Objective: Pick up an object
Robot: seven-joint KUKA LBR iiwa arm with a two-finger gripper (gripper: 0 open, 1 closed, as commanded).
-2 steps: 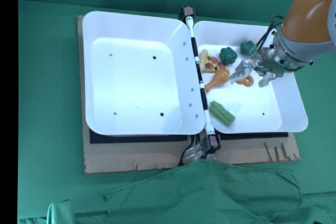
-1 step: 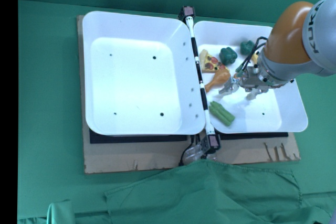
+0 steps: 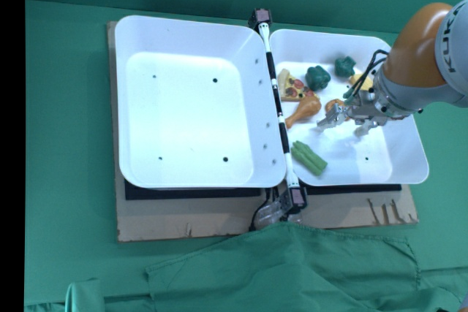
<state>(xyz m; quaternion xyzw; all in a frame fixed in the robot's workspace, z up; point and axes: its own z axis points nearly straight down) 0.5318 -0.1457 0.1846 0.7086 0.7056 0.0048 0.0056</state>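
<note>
Camera view: arm (image 3: 431, 47) is reaching in from the right, over the right bin (image 3: 398, 164). Gripper (image 3: 349, 120) is hanging low above the bin floor, fingers apart, nothing between them. One fingertip (image 3: 323, 124) is pointing toward the drumstick (image 3: 303, 112), the other (image 3: 362, 130) is sitting over bare white floor. Drumstick is lying just left of the gripper, near it, contact unclear. Pizza slice (image 3: 290, 85) is lying up by the divider (image 3: 276, 102); two broccoli pieces (image 3: 318, 76) and (image 3: 345, 66) are sitting toward the back. Something yellow (image 3: 356, 81) is peeking out beside the wrist, too hidden to name. Green pod (image 3: 308, 157) is lying near the front, apart from the rest. Left bin (image 3: 146, 47) is holding no toys.

Risks, as a guess: fingers are looking offset from every toy, so closing here is likely catching air. Drumstick is rounded and smooth, so it may be squirting sideways if pinched off-centre. Wrist is crowding the yellow thing and could be shoving it.
</note>
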